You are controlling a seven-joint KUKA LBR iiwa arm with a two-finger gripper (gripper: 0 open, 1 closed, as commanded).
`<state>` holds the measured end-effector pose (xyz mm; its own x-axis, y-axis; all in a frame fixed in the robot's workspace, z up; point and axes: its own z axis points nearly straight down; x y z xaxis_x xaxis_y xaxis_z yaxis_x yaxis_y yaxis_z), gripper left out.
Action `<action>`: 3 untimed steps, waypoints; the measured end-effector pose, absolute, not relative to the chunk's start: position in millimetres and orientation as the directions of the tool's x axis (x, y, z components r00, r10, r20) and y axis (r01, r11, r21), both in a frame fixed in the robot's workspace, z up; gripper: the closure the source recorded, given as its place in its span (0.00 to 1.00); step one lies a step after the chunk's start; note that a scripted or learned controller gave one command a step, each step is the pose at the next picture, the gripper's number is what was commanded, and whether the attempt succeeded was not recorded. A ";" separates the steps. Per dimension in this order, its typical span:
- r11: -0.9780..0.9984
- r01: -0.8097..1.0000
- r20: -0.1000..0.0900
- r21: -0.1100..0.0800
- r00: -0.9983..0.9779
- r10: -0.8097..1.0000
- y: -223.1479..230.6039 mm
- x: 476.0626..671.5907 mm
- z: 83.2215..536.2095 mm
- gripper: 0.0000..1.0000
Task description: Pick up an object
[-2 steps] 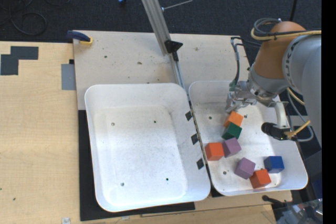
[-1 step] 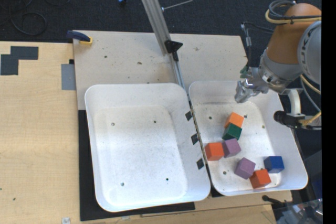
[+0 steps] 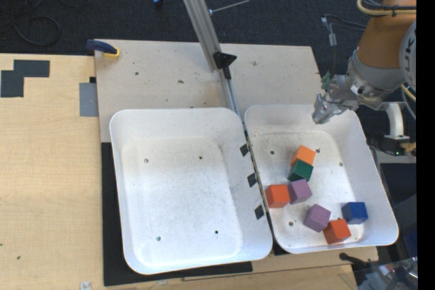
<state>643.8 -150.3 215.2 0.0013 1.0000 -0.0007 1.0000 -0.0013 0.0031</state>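
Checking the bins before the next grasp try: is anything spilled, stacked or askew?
Nothing has spilled. All blocks lie inside the right bin. One oddity: the orange block seems to rest on the green block, tilted. The pincer hangs over the bin's far rim.

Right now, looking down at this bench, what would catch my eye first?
The cluster of coloured blocks in the right bin: orange, green, purple, blue. Next, the grey arm's orange band at the right, with its gripper over that bin's far rim.
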 end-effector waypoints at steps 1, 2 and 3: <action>0.003 1.000 0.002 -0.005 -0.003 1.000 -107.3 619.7 213.6 1.00; 0.004 1.000 0.003 -0.005 -0.004 1.000 -50.4 597.4 218.4 1.00; 0.004 1.000 0.003 -0.005 -0.004 1.000 -4.7 589.9 226.4 1.00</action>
